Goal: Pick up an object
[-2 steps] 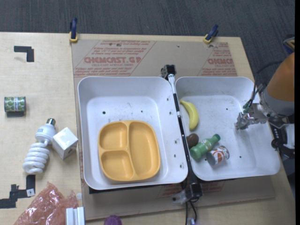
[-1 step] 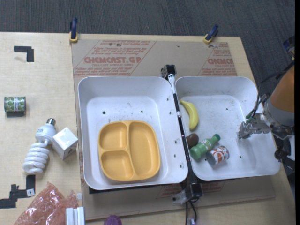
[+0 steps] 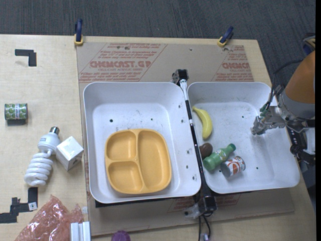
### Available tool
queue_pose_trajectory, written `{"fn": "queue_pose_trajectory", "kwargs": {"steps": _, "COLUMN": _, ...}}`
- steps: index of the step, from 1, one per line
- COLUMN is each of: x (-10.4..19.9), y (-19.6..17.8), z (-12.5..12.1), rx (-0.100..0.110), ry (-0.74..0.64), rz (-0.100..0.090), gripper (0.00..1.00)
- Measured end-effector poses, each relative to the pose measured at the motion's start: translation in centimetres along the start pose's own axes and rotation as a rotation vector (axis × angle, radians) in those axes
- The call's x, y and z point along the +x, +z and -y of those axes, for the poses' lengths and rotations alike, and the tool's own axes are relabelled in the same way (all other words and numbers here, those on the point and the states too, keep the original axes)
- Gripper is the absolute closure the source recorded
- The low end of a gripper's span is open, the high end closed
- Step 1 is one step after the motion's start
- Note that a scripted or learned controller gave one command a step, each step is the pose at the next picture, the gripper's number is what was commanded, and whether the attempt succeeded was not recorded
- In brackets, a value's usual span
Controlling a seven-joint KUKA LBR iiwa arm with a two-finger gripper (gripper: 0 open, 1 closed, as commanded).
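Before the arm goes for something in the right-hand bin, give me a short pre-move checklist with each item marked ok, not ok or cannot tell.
1. Gripper is over the right bin: ok.
2. Nothing already held between its fingers: ok, none visible.
3. Banana lies apart from the other items, free to grasp: ok.
4. Green bottle stands clear of neighbours: not ok, it touches the can and the brown object.
5. Finger opening wide enough for a grasp: cannot tell.
6. Yellow tray sits out of the path, in the left bin: ok.
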State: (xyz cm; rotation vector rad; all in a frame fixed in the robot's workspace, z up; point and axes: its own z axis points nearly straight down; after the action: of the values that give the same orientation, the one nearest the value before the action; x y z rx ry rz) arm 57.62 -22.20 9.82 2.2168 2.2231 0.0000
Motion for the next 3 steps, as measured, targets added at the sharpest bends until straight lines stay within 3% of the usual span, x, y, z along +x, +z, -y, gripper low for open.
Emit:
{"fn": "queue_pose_trajectory", "kwargs": {"steps": 1, "x": 2.9, "y": 0.6, "z": 1.2, "rx": 0.002, "ry": 0.0, "rz": -0.001, "gripper": 1.0}}
{"fn": "queue_pose_trajectory", "kwargs": {"steps": 2, "x": 1.9, "y": 0.5, "z": 1.0, "rx": 0.0, "ry": 0.003, "rz": 0.0, "gripper": 1.0}}
{"fn": "queue_pose_trajectory", "kwargs": {"steps": 3, "x": 0.0, "y": 0.5, "z": 4.0, "rx": 0.001, "ry": 0.004, "rz": -0.001, "gripper": 1.0}}
